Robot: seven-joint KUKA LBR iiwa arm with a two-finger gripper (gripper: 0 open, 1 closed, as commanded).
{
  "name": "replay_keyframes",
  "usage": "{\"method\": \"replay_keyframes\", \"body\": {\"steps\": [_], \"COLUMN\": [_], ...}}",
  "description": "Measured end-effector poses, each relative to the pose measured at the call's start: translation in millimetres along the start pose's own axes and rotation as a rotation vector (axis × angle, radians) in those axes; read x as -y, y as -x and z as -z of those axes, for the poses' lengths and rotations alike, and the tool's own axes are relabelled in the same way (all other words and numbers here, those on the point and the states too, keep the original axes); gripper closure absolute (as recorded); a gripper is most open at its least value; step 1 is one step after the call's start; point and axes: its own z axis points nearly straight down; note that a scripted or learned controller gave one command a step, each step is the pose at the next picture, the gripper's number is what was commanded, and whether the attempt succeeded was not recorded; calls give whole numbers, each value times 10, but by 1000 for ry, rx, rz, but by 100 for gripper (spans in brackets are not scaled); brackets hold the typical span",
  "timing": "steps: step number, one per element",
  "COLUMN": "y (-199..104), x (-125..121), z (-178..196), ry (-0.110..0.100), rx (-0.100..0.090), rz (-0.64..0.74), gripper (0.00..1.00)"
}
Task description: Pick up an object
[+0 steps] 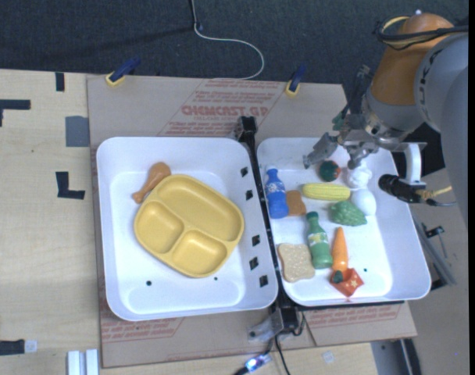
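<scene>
You see a dark grey carpeted floor (pixel 81 14) beyond the light wooden bench top (pixel 34 233), where a brown cardboard sheet (pixel 214 108) lies under blue-and-yellow clamps (pixel 122 70), a thin white cable (pixel 230 39) trailing behind.

Divided tray (pixel 189 225) in left bin (pixel 112 209); toy foods in right bin (pixel 401 272).

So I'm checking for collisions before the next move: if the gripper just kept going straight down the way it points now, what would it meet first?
Most likely the small dark green ball lying between the spread fingers of the gripper, near the far edge of the right bin. Height is hard to judge from this slanted view, so it may be the bin floor beside the ball.
</scene>
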Motion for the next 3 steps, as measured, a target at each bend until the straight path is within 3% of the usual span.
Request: {"method": "replay_keyframes", "body": {"steps": [2, 3], "y": [24, 20], "x": [9, -1], "z": [-988, -854], "ry": [0, 2], "rx": [0, 0], "rz": [-1, 0], "gripper": [0, 100]}}
